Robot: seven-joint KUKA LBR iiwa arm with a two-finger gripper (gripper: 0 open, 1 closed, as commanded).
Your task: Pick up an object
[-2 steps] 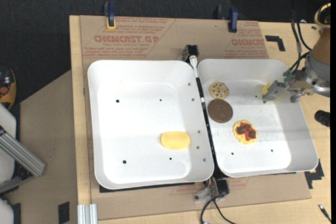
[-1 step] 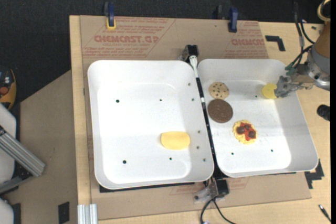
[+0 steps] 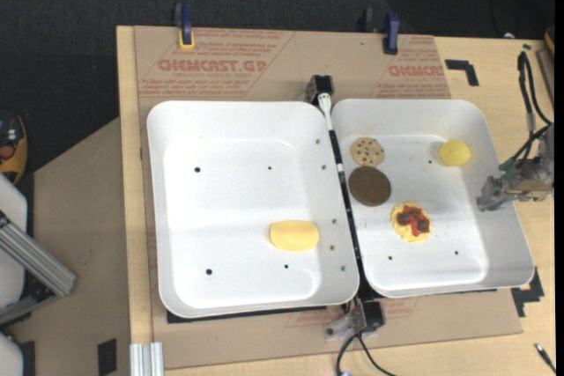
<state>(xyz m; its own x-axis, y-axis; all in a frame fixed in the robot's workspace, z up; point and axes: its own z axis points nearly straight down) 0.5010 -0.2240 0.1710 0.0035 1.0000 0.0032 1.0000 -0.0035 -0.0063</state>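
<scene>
1. Camera view, item one: gripper (image 3: 490, 196), a small grey assembly at the right rim of the right bin (image 3: 471, 264). It is too small and blurred to tell how it is set, and nothing is seen in its hold.
2. Yellow round piece (image 3: 455, 153), nearest the tool, in the upper right of the right bin. It looks like toy food, probably light and stiff; a grasp across its width seems soundest.
3. Pizza-like disc (image 3: 411, 221), yellow with red topping, lower middle of the right bin. It lies flat and low, so its edges may be hard to catch.
4. Dark brown disc (image 3: 369, 186), near the right bin's left wall and just below the cookie. Flat, likely smooth, possibly slippery.
5. Chocolate-chip cookie (image 3: 367, 151), upper left of the right bin. Thin; take it by opposite rims.
6. Yellow oval piece (image 3: 294, 235), alone in the left bin (image 3: 181, 136), lower right area, well apart from the tool. Its rounded bulk offers the easiest purchase, taken across the short axis.
</scene>
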